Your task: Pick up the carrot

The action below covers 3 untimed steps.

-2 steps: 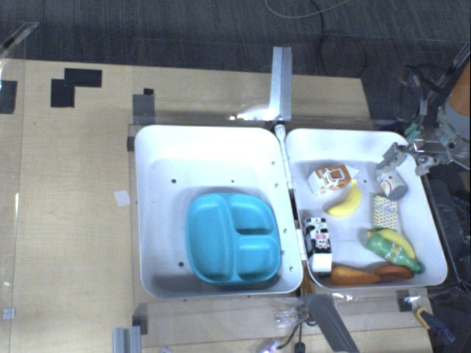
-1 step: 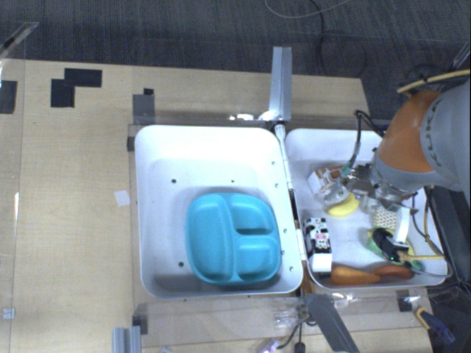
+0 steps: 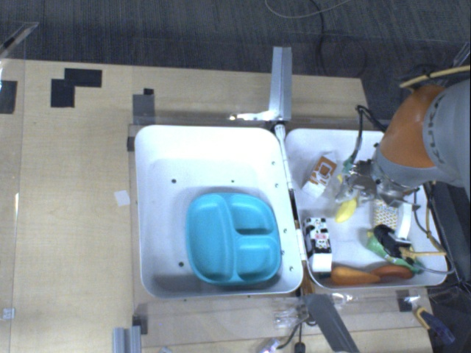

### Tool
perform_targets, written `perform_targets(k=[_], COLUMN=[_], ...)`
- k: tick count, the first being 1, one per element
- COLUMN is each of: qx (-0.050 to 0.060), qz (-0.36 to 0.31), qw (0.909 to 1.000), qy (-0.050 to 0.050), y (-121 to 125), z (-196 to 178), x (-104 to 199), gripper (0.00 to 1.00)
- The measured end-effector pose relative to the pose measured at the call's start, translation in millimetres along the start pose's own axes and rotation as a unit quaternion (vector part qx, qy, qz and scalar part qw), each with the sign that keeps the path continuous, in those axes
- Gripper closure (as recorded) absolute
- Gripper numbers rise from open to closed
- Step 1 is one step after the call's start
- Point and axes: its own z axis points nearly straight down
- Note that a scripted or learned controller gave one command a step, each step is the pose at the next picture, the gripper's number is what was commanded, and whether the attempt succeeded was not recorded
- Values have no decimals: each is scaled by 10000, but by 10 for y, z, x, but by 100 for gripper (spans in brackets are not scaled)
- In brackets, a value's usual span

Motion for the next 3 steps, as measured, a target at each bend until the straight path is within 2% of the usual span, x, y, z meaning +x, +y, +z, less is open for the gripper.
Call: perform_targets(k=[1, 2, 3], qx=[58, 68, 61], qz=[-245, 255, 1279], qw=[9997, 9997, 9918], qy=[-16, -20, -34], y=[159, -296, 148], z=[127, -333, -1232], x=[-24, -305, -349], gripper=[100, 100, 100])
